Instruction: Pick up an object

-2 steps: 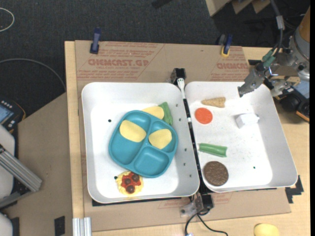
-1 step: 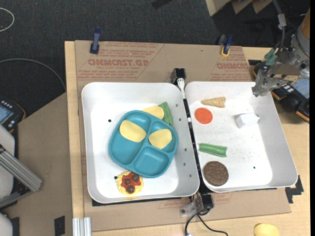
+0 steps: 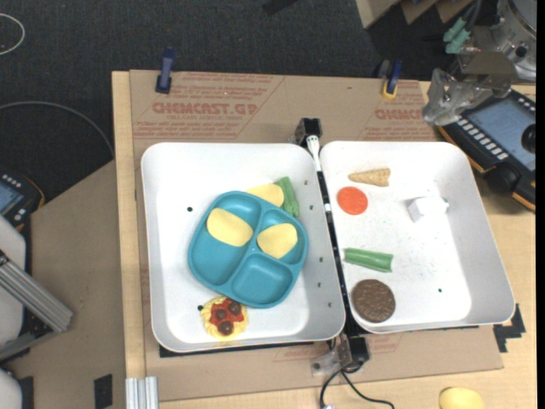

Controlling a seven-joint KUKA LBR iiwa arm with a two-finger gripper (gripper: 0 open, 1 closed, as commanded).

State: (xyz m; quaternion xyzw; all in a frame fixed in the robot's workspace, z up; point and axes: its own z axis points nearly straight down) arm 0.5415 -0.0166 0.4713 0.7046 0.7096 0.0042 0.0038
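The right bin (image 3: 477,254) serves as landmark. At its near edge lies a brown patty (image 3: 374,300), beyond it a green piece (image 3: 368,259), then an orange disc (image 3: 352,200) and a white block (image 3: 415,209). Above its far corner hangs the gripper (image 3: 449,99); its state cannot be told. Nothing appears picked yet.

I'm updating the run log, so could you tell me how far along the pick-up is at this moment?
Nothing looks picked yet. The gripper sits above the right bin's far corner, nothing visibly in it. The orange disc, white block, green piece and brown disc all lie on the bin floor. Choosing, descending and grasping remain.
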